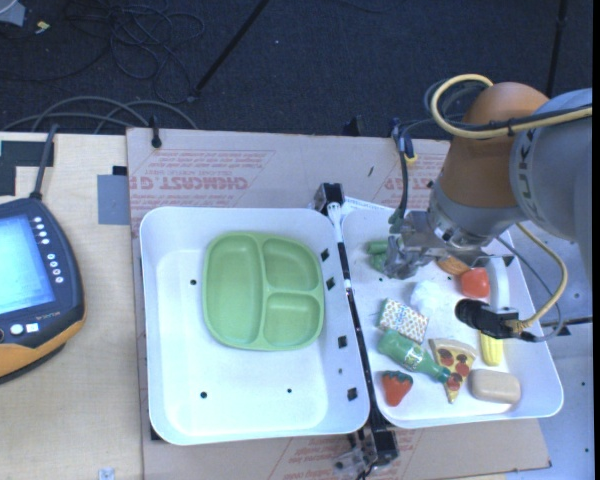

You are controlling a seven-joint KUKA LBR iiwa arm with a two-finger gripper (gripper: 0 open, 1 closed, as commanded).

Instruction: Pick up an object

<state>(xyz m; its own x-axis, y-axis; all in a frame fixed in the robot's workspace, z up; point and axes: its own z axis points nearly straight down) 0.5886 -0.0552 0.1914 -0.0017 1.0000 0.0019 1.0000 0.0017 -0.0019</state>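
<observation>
Two white bins sit on the table; in the right bin (540,393) the pincer (405,255) hovers at a green object (379,252), its grip impossible to tell; we advise a centred, vertical descent before lifting

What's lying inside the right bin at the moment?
In the right bin: a green bottle, strawberry, pizza slice, tan block, patterned packet, tomato and a green item by the gripper. The arm covers the bin's far corner.

A pale desk (90,388) carries a cardboard sheet (240,173) under two white bins (170,368), with a handheld screen controller (20,283) at left.
</observation>
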